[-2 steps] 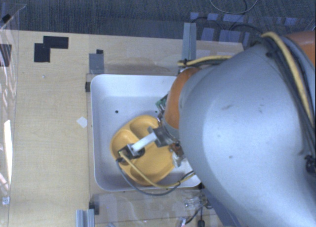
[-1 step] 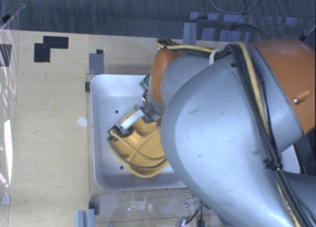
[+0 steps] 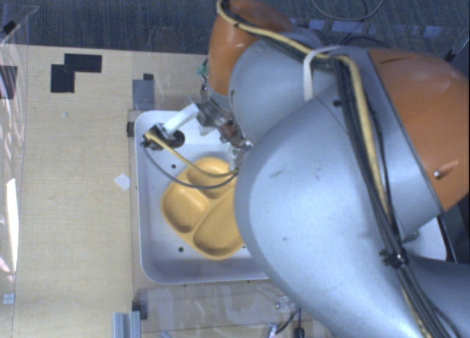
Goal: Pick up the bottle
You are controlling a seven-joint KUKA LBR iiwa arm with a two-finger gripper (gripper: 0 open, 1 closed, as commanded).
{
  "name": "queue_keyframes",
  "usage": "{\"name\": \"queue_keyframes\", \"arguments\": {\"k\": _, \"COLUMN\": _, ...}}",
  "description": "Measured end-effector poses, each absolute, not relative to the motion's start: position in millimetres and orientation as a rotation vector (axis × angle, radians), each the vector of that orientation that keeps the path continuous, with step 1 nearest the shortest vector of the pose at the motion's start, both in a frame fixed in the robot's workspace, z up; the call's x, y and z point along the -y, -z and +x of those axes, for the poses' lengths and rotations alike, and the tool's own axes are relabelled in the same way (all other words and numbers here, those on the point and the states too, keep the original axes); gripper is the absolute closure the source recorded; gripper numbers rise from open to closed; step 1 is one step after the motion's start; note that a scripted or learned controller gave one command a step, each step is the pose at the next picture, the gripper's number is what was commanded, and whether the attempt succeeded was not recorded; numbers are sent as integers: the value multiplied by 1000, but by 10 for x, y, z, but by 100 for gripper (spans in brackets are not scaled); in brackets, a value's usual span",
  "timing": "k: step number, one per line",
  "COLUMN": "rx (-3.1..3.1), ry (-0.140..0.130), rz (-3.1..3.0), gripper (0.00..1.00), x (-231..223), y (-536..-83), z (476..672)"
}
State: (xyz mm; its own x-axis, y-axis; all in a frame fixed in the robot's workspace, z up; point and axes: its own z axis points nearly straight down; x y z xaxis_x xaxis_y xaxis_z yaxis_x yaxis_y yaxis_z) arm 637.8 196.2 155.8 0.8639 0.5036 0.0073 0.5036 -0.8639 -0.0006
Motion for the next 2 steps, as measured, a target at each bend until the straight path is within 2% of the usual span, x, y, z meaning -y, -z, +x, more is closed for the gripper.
{"name": "queue_keyframes", "arguments": {"k": 1, "rx": 728, "ry": 11, "rz": -3055, "gripper": 0, "x": -1744, "y": -2841, "z": 6248}}
{"name": "queue_keyframes", "arguments": {"k": 2, "rx": 811, "ry": -2, "rz": -3034, "gripper": 0, "x": -1730, "y": -1649, "z": 5612}}
